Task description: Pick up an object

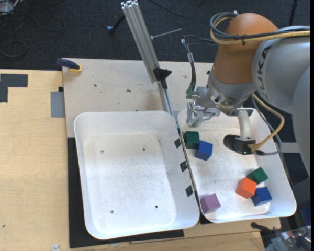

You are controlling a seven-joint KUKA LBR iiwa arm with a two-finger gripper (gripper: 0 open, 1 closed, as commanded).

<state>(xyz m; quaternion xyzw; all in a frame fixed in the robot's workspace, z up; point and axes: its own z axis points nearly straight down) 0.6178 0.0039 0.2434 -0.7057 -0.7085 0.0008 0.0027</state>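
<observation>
A grey arm with an orange band reaches over the right bin (282,205). Its hand (194,118) hangs just above a green cube (191,138); whether it is open or closed, I cannot tell. A blue cube (203,150) touches the green one, just below the hand.

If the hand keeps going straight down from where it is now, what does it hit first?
Most likely the dark green cube, just below the hand in the right bin, with the blue cube touching it. Depth is unclear from this slanted view, so it may meet the bin floor instead.
</observation>
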